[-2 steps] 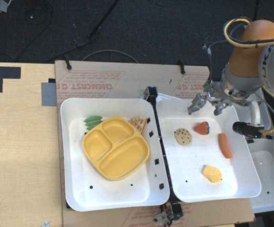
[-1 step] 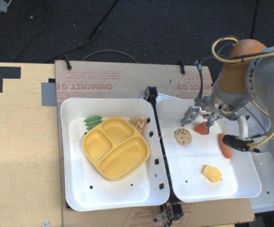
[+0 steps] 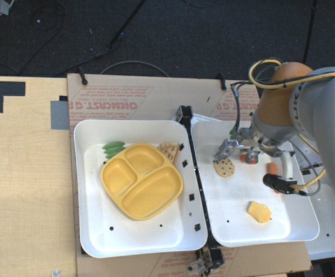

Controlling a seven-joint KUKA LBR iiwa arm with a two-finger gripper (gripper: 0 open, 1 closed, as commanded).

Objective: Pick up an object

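My gripper (image 3: 237, 154) hangs low over the back left part of the right bin (image 3: 306, 227). It is open, and I see nothing between its fingers. A round speckled cookie (image 3: 224, 167) lies just below its left finger (image 3: 222, 152), close to it or touching it. A yellow sponge-like chunk (image 3: 260, 212) lies nearer the bin's front. A small orange piece (image 3: 271, 168) sits to the right of the gripper, partly hidden by the arm's black fittings.
The left bin (image 3: 86, 212) holds a yellow divided plate (image 3: 141, 180), a green leafy item (image 3: 113, 149) and a tan ridged wedge (image 3: 170, 152). A black divider (image 3: 193, 178) separates the bins. The arm's bulk and cables (image 3: 289, 105) overhang the right bin's back right.
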